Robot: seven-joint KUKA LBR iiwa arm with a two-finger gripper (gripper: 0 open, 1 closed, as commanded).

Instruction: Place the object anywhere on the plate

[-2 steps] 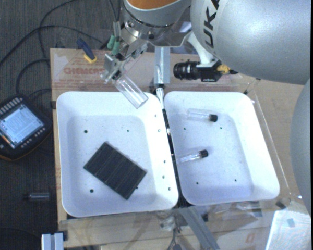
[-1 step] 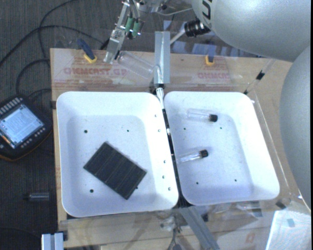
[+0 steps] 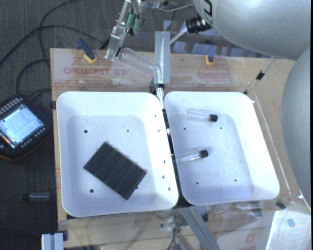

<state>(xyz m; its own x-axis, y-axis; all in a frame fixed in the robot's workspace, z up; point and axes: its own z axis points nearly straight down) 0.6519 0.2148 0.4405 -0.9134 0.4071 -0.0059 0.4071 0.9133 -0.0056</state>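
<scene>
Bench (image 3: 68, 69) behind bins: pincer (image 3: 115, 48) raised, clamped on clear tube (image 3: 138, 62); dark plate (image 3: 115, 170) in left bin (image 3: 68, 119).

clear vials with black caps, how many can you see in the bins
2, both in the right bin: one vial near its far side, the other vial nearer the middle, close to the divider.

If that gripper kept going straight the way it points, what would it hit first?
Probably the wooden bench behind the left bin. The gripper points down-left above it; depth is hard to judge.
</scene>
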